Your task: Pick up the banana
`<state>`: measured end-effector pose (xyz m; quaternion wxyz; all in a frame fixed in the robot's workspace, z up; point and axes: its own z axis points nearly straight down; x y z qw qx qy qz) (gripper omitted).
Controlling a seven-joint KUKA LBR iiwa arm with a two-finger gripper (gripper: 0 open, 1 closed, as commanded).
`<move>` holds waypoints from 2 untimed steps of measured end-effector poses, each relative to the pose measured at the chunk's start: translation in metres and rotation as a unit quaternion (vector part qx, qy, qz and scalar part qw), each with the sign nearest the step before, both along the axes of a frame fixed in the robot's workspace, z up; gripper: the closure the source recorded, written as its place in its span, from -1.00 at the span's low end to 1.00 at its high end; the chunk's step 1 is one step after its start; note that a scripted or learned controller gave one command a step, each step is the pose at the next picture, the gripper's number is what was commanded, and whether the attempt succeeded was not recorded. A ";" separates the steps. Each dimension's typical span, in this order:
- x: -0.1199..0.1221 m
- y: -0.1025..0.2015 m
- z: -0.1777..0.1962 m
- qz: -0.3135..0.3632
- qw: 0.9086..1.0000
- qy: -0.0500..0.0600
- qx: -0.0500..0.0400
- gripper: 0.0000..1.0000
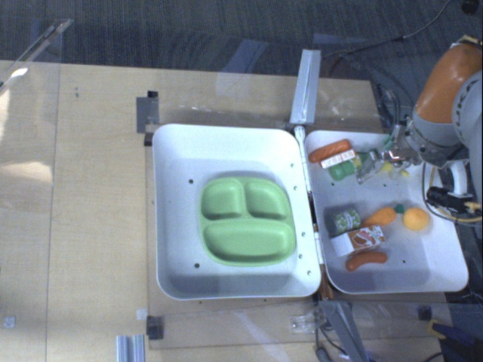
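**Gripper low at the far side of the right bin**

Here the arm (pixel 453 96) reaches in from the right, its orange band high, wrist tilted down and leftward. The gripper (pixel 377 164) sits low over the far part of the right bin (pixel 445 274); how it is set, I cannot tell. A yellow bit (pixel 394 167) beside it may be the banana, but that is uncertain. Packets carry labels too small to read. The left bin (pixel 170 202) holds a green tray (pixel 245 221) with bare floor around it.
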<state>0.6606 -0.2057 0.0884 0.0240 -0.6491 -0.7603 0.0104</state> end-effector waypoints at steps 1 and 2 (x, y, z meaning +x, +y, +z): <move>0.003 0.000 0.013 0.003 1.000 -0.006 -0.003 1.00; 0.003 0.000 0.013 0.003 1.000 -0.006 -0.003 -1.00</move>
